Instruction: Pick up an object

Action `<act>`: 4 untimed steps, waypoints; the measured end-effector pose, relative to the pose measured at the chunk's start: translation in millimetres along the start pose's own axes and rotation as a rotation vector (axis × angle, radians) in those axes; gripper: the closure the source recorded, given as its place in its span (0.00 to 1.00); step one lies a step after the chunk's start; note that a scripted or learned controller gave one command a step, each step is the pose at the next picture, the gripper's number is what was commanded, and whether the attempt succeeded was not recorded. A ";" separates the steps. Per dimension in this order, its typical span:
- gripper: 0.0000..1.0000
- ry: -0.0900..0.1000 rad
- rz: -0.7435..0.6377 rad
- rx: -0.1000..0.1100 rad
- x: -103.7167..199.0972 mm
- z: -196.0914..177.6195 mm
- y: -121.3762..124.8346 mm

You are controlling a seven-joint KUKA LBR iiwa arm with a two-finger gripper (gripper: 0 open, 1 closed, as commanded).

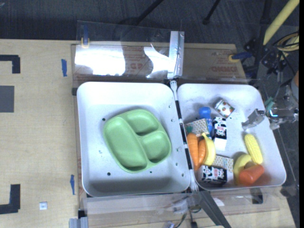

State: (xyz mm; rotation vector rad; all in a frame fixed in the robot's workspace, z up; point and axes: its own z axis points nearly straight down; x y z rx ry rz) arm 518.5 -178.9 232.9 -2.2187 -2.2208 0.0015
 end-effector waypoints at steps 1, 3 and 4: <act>0.00 0.012 -0.065 0.004 -37.6 117.9 -1.9; 1.00 0.003 -0.042 -0.014 -36.5 134.9 -21.6; 1.00 -0.002 0.121 -0.003 -4.6 25.1 -22.3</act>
